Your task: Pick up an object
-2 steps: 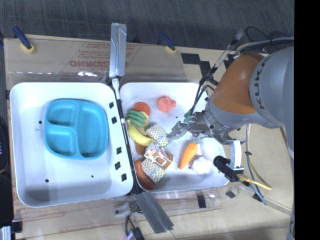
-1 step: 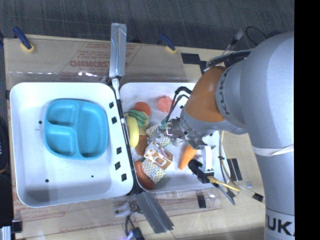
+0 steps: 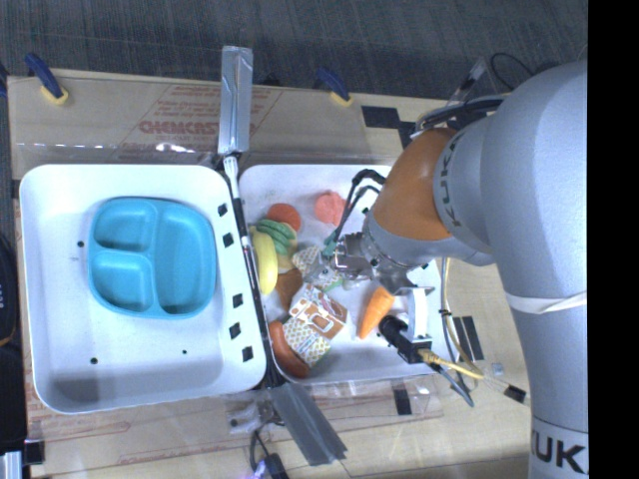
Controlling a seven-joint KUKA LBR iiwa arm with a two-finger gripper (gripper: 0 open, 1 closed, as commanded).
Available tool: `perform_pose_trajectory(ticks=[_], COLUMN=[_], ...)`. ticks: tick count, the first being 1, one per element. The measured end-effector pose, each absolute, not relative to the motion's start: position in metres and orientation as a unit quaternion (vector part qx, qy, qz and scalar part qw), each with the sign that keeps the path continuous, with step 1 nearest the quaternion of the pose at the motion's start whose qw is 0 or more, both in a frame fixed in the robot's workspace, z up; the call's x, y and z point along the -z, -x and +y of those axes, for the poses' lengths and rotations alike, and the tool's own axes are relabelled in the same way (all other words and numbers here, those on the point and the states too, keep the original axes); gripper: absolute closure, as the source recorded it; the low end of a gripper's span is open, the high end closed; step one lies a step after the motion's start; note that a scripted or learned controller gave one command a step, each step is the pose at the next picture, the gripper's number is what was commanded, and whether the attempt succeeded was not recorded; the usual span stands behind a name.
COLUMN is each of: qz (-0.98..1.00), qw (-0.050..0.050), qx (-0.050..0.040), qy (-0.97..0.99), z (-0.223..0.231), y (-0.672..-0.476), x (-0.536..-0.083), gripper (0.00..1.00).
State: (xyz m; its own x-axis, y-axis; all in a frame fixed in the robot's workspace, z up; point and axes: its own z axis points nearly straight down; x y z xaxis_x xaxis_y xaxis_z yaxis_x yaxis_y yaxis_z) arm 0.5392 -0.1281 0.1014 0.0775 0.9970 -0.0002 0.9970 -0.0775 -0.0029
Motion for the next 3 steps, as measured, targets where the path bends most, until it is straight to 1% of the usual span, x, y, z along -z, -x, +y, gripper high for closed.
perform_pose_trajectory(ticks=[1, 2, 3], qz=[-0.692, -0.735, -0.708], qw=[0.000, 0.000, 0.002], qx=[0.0003, 0.0003, -0.0021], qy=[0.722, 0.678, 0.707], z=[-0.057, -0.067, -0.054], y=[-0.605, -0.654, -0.588], x=[-0.221, -0.314, -0.256], gripper=[1.00, 1.00, 1.00])
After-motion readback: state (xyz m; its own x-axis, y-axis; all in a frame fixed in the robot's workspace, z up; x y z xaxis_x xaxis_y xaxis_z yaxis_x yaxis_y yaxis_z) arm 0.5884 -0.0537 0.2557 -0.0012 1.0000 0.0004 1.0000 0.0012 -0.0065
